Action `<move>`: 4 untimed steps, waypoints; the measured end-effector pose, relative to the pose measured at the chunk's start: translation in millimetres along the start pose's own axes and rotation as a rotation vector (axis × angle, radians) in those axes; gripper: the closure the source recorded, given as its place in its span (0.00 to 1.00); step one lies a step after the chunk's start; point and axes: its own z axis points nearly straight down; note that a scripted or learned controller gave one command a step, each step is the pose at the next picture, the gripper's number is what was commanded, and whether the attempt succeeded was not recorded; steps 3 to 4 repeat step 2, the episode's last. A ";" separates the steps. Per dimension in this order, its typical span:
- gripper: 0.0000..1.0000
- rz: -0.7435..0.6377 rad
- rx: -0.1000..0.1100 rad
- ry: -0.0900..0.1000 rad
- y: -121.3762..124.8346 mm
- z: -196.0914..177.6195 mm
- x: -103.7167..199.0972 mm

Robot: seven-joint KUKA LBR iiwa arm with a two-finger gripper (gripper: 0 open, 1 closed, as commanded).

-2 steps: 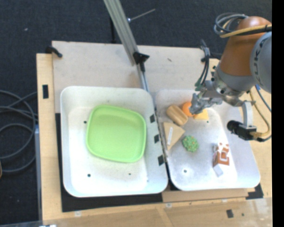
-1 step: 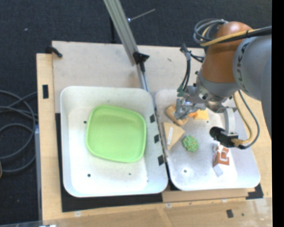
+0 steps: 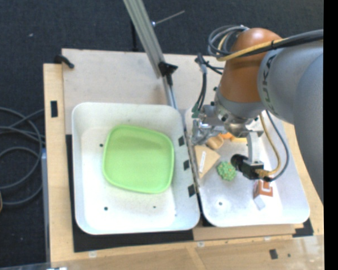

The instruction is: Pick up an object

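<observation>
In the camera view a green square plate lies in the left bin. The right bin holds a tan wedge, a small green bumpy ball, an orange-tan piece and a small orange-and-white box. My gripper hangs low over the right bin's left side, just above the tan wedge and beside the orange-tan piece. The wrist hides its fingers from above.
A slanted metal rod rises from the divider between the bins toward the upper left. Black cables lie on the floor at the left. The wooden bench extends behind the bins.
</observation>
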 end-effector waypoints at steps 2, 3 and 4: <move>1.00 -0.001 -0.002 0.001 -27.1 -28.1 92.0; 1.00 -0.001 -0.002 0.001 -27.1 -28.1 92.0; 1.00 -0.001 -0.002 0.001 -27.1 -28.1 92.0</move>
